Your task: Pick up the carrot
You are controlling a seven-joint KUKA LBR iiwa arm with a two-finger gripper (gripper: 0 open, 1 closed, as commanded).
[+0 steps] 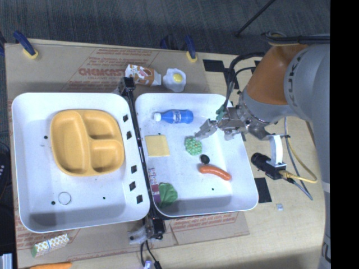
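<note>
The carrot is an orange stick lying flat near the front right of the right bin. My gripper hangs over that bin's right side, up and back from the carrot and well apart from it. Its fingers are spread open with nothing between them. One fingertip points toward a green bunch of grapes. A small black object sits between the grapes and the carrot.
The right bin also holds a blue bottle, a yellow cheese slice and a green leafy item. A yellow divided plate sits in the left bin. Behind the bins lie a brown packet and a yellow-white item.
</note>
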